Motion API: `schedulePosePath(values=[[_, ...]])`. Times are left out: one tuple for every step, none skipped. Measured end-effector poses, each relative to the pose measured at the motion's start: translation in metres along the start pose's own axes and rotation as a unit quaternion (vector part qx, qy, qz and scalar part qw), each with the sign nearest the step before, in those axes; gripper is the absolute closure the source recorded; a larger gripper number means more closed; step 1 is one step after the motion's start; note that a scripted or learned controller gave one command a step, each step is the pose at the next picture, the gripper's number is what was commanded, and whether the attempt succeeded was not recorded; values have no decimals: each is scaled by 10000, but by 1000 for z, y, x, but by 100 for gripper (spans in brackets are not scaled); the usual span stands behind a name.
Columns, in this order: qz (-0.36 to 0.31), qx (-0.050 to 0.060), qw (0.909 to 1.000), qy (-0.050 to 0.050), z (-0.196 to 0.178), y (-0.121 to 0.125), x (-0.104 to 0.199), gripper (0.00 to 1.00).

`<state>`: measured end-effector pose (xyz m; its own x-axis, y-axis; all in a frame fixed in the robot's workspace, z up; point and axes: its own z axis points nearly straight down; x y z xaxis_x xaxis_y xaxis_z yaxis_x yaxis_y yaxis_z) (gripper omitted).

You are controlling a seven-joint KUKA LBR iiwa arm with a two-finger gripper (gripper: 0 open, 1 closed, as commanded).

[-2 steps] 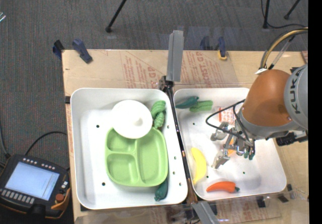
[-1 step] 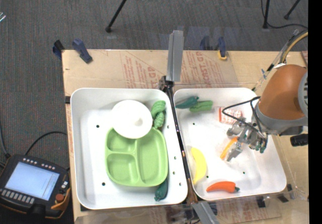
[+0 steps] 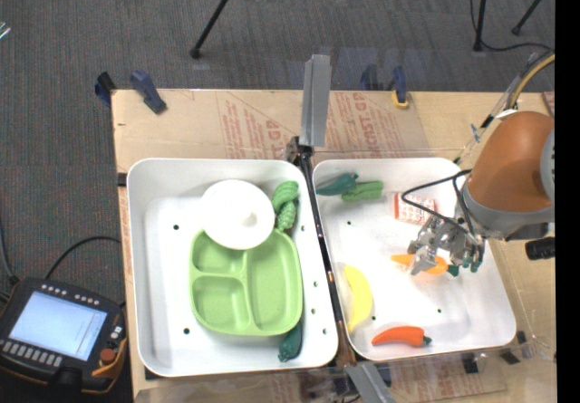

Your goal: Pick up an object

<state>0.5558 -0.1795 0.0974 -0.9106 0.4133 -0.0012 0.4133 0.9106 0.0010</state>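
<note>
My gripper hangs low in the right bin, right over a small orange object whose ends poke out on both sides of it. The arm's orange band rises above it at the right edge. In the same bin lie a yellow banana, an orange-red pepper, a red and white packet, a teal vegetable and a green one. Nothing is lifted off the bin floor.
The left bin holds a green divided tray, a white bowl, a bumpy green vegetable and a dark green one. A grey post stands behind the bins' shared wall. A teach pendant lies at lower left.
</note>
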Motion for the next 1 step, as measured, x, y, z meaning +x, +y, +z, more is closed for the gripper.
schedulePosePath(values=[[441,-29,9990,-53,-136,104,16,100]])
